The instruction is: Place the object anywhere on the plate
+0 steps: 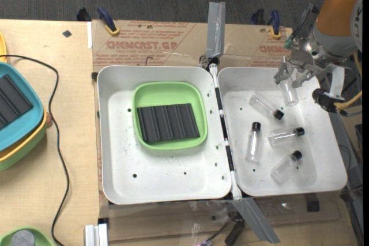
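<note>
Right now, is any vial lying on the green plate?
No. The green plate bears just a dark ribbed insert; the clear vials lie in the right bin.

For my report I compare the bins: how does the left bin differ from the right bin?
The left bin holds a green plate with a dark ridged insert; the right bin holds several clear vials with black caps. The gripper hangs over the right bin, not the left. Both are shallow and white.

"CHEMCAST" on brown backing sheet [144,43]
</note>
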`<state>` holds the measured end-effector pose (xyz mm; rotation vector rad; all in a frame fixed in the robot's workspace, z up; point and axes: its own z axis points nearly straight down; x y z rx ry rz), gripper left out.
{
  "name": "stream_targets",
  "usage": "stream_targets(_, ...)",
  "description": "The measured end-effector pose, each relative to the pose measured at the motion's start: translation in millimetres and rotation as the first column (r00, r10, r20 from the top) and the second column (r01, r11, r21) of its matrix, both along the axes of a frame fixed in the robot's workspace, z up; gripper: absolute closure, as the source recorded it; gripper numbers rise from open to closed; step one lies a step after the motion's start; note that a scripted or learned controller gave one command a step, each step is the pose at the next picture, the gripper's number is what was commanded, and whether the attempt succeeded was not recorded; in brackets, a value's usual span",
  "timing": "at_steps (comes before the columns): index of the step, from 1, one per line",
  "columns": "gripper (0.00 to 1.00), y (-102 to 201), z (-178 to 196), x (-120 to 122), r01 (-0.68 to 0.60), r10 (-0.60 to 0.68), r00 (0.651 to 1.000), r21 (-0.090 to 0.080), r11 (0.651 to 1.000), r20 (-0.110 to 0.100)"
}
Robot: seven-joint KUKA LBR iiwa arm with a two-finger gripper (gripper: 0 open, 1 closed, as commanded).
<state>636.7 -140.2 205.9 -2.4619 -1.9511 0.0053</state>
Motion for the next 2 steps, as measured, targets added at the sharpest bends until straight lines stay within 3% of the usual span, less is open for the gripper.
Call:
stream_targets(1, 0.0, 0.0, 0.2, 0.1, 0.0, 0.0, 1.0, 0.0, 1.0, 0.0)
stream_targets(2, 0.0, -18.5, 34.2, -33.2, 0.101, -0.101, 0.995, 0.001, 0.995, 0.0)
